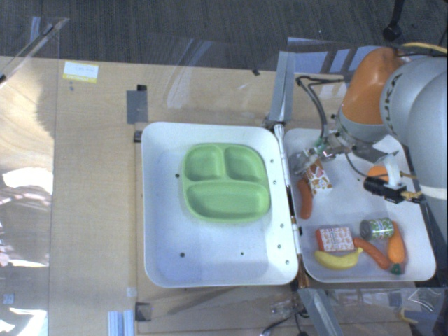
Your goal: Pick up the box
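**Q:** What lies on the pale wooden tabletop (84, 208), left to right?

**A:** A shallow white left bin (210, 257) holding a green three-compartment plastic plate (226, 183). Then the shallow white right bin (413, 268): a red sausage (305, 197), a small orange-and-white carton box (320, 178), a red patterned packet (334, 239), a yellow banana (337, 259), a carrot (374, 253) and a tin can (378, 228).

**Q:** And the pick?

**A:** The tool (313, 158) sits at the box's top end, seemingly closing in. Whether it grips, I cannot tell. Next likely: clamp, lift straight. No print is legible.

Glossy white plastic bins (210, 268), matt green tray (225, 183), seemingly plastic.
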Robot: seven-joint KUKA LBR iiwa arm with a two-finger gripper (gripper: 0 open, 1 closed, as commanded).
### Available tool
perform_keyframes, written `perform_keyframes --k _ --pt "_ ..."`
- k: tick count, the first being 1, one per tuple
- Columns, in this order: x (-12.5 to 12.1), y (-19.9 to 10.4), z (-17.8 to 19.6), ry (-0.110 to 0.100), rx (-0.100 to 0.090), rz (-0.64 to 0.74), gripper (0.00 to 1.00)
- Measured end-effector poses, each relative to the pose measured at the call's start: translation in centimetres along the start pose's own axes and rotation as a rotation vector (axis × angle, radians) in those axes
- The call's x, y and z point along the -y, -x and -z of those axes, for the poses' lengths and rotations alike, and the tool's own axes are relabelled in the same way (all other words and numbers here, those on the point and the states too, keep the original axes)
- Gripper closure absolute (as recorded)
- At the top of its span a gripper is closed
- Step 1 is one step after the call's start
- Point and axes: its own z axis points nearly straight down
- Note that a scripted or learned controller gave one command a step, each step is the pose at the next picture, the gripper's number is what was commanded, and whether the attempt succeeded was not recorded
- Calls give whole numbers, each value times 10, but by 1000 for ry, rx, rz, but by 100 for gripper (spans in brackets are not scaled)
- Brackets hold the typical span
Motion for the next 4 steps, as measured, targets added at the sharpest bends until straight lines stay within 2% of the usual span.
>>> perform_keyframes --k 4 --pt "0 0 0 0 0 0 0"
